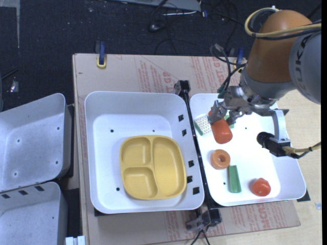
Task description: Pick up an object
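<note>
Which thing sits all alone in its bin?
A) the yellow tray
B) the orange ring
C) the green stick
A: the yellow tray lies alone in its bin, while the green stick and orange ring share the other bin.

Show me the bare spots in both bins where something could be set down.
Left bin: a bare strip between the far wall and the yellow divided tray, and a narrower one along the tray's view-left edge. Right bin: bare floor right of the orange ring, above the red rounded object. Crowded: that bin's left side, with hand, red cylinder, ring, green block.
</note>
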`<state>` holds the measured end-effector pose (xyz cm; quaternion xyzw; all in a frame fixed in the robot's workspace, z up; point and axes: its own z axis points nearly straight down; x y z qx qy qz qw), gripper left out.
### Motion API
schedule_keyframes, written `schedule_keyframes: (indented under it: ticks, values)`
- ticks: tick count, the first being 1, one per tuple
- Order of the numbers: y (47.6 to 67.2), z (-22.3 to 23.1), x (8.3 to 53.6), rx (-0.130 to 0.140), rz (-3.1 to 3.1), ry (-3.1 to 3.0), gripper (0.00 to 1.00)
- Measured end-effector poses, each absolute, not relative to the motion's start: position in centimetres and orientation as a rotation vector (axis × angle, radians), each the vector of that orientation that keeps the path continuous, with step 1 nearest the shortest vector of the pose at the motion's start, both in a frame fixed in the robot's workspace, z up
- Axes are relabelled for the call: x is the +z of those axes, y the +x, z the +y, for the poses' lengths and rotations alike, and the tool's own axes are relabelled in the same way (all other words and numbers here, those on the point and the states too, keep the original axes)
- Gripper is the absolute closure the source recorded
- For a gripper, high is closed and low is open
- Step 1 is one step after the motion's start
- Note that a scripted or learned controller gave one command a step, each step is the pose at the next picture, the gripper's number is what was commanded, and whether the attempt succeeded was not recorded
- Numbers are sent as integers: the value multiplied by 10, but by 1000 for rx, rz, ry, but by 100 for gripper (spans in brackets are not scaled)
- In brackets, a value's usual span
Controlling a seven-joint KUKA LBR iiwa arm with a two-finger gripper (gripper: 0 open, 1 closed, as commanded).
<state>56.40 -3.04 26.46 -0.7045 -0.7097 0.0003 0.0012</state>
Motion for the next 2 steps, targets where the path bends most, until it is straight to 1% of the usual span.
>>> schedule_keyframes:
  ticks: [1,2]
  values:
    - [558,25,259,1,-2229,-2211,100]
    - [536,65,250,4,-2226,-2212,100]
